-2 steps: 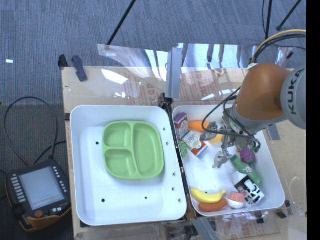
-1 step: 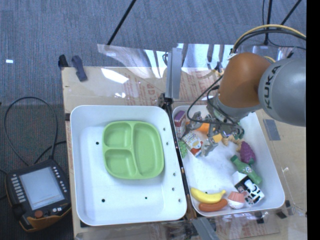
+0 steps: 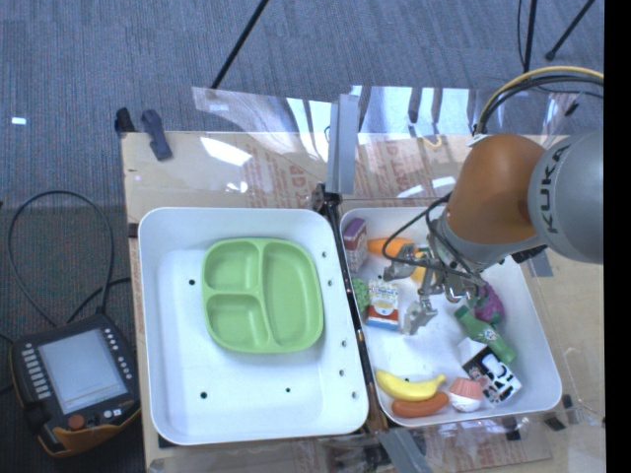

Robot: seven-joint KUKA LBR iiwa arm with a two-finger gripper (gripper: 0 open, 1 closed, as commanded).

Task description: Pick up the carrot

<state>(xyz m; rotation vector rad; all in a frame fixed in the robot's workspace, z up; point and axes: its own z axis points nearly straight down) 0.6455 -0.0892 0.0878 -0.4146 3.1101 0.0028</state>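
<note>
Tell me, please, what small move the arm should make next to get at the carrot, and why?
Probably a short shift toward the bin's far side. The gripper hangs over the right bin near the small carton, while the carrot, orange, lies just beyond it, partly hidden by the wrist, so the gripper is not yet over it.

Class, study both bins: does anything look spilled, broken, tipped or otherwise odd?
Nothing stands out. The green plate lies flat in the left bin. The right bin holds a loose jumble of toy foods, including the carrot and banana.
</note>
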